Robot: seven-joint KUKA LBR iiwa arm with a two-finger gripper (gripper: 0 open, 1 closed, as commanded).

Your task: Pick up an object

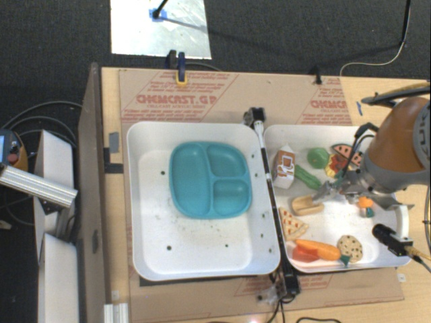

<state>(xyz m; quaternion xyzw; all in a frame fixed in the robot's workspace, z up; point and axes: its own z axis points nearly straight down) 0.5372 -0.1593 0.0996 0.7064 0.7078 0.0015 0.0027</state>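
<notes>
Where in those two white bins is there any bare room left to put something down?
The left bin has bare floor all around the teal divided plate, widest along its near edge. The right bin is crowded: milk carton, green toy, pizza slice, carrot, cookie. Its only bare patch lies mid-floor, above the carrot and cookie.

Colours showing in the two white bins

A teal divided plate is lying in the left bin; an orange carrot, green pepper and speckled tan cookie are sitting in the right bin.

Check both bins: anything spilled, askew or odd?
Nothing stands out. The teal divided plastic plate lies flat in the left white bin; the toy foods, such as the orange carrot, all sit inside the right white bin.
</notes>
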